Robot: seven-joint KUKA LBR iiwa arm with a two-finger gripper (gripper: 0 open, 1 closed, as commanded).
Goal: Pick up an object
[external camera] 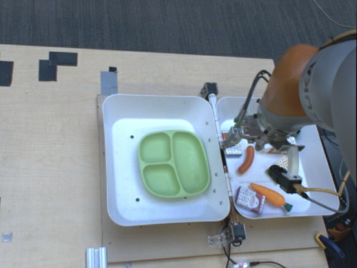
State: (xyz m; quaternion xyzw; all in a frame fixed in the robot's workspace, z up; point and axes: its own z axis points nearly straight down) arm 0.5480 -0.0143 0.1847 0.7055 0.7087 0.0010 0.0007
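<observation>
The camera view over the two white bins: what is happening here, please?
A grey robot arm with an orange band reaches from the right over the right white bin. Its end effector hangs near that bin's left side, above a small red sausage-shaped toy. Nearer the front lie an orange toy carrot and a small dark red printed packet. The left white bin holds a light green divided plastic plate. Nothing looks lifted.

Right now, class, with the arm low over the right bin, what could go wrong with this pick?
1. The sausage, carrot and small packet lie close together, so the gripper might nudge a neighbour.
2. The gripper sits near the bin's left wall and could clip it.
</observation>
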